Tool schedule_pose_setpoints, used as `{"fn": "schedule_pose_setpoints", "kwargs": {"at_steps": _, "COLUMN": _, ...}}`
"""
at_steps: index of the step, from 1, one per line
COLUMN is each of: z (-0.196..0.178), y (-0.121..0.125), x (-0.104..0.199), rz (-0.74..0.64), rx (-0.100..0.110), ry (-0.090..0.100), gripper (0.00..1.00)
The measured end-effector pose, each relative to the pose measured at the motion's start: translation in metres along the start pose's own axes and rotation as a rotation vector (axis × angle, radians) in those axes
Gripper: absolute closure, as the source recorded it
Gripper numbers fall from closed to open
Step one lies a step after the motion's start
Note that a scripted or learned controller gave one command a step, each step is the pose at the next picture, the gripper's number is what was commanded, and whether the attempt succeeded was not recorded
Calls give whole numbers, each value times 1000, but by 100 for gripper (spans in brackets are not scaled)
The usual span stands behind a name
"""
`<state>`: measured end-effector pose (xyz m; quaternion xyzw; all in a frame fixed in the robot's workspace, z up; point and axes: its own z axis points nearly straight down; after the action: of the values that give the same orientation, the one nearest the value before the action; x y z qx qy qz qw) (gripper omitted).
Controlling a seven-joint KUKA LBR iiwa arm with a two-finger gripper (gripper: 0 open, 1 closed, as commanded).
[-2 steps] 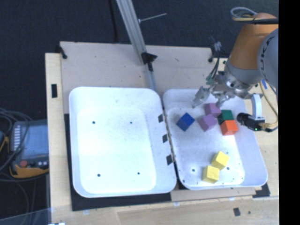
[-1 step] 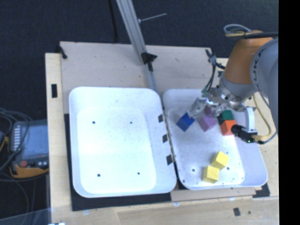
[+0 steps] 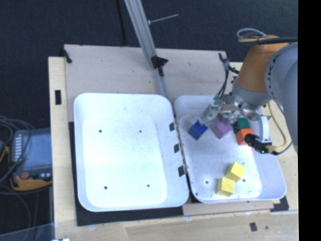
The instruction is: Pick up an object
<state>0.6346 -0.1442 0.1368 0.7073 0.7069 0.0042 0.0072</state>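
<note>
Right now your grey arm with the orange band [image 3: 261,69] reaches over the right-hand shallow white bin [image 3: 271,187], and its two-finger gripper [image 3: 222,115] hangs low there; whether the fingers are spread or closed, you cannot tell. Just below the fingertips lies a small purple block [image 3: 221,129], perhaps touching them. To their left sits a blue cube [image 3: 197,130], to their right a green block [image 3: 243,124] above an orange one [image 3: 243,135]. Two yellow cubes [image 3: 230,177] rest well apart, toward the bin's near edge.

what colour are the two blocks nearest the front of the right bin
Yellow, both blocks, seen in the camera view.
</note>
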Motion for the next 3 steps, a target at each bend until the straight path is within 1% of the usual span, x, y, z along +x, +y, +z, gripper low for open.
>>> {"fn": "schedule_pose_setpoints", "kwargs": {"at_steps": 1, "z": -10, "y": 1, "x": -2, "rz": 5, "rx": -4, "ry": -2, "gripper": 100}}
{"fn": "schedule_pose_setpoints", "kwargs": {"at_steps": 2, "z": -68, "y": 12, "x": -8, "rz": -2, "rx": 9, "ry": 2, "gripper": 100}}
{"fn": "schedule_pose_setpoints", "kwargs": {"at_steps": 3, "z": -79, "y": 13, "x": -9, "rz": -3, "rx": 13, "ry": 3, "gripper": 100}}
